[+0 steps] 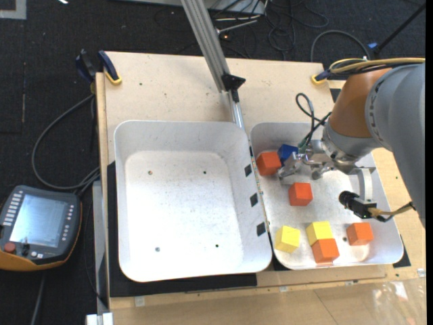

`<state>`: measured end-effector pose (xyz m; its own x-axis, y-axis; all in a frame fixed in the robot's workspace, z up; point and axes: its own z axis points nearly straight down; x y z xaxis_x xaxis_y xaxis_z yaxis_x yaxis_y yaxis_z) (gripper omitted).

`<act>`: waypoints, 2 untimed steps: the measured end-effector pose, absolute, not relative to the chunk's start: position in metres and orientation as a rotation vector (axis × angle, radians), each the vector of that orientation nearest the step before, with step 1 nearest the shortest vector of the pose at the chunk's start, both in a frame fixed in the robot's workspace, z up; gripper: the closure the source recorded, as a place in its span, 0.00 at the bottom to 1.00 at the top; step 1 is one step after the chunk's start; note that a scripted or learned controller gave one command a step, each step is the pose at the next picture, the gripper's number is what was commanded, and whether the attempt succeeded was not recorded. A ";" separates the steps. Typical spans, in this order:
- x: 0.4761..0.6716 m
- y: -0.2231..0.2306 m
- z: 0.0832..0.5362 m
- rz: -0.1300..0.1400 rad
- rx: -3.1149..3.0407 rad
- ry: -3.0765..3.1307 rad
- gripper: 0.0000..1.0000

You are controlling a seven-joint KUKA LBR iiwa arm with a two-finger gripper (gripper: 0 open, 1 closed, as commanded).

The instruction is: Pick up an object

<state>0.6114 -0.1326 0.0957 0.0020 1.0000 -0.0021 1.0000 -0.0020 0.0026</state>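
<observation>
Here my fingers (295, 170) hang low in the right bin (389, 239) beside the blue cube (287, 152), ready to grasp; their opening I cannot tell.

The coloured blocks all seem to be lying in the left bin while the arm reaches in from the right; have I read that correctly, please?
Not quite: the blocks lie in the right bin, not the left one. The camera view shows orange blocks, yellow blocks and a blue block there, with the gripper above them. The arm does reach in from the right.
</observation>
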 end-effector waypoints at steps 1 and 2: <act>0.656 -0.137 0.095 -0.034 2.223 2.239 0.00; 0.661 -0.132 0.106 -0.002 2.214 2.224 1.00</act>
